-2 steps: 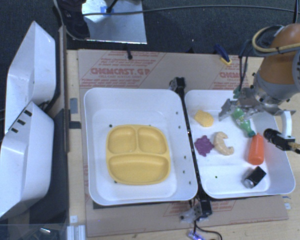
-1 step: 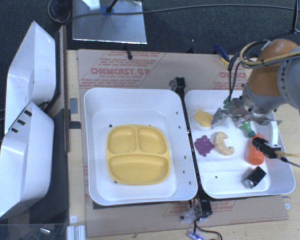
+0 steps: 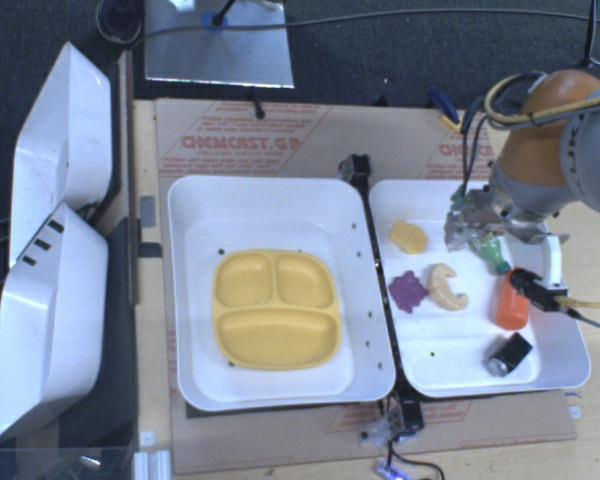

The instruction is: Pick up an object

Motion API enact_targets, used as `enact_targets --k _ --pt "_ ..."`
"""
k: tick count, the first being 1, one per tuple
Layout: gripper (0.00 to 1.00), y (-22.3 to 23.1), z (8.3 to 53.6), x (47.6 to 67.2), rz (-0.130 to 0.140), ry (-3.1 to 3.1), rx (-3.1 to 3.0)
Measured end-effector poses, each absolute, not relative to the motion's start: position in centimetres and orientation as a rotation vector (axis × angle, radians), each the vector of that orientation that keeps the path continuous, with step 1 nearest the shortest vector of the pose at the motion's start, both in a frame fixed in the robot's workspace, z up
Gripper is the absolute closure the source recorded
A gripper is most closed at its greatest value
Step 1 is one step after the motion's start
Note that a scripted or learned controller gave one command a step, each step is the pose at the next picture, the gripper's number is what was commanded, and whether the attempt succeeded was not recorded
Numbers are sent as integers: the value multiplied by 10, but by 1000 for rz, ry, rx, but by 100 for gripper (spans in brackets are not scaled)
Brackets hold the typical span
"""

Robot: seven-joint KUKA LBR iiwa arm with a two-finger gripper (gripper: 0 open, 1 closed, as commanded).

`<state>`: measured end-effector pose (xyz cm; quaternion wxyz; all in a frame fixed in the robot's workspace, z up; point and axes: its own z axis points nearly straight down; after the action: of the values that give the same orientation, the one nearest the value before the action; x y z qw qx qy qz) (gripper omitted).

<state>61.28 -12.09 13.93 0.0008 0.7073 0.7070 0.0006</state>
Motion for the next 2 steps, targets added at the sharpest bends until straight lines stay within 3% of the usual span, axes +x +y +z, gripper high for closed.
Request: enact_targets --k 2 --pt "100 -131 249 613 6 2219 2217"
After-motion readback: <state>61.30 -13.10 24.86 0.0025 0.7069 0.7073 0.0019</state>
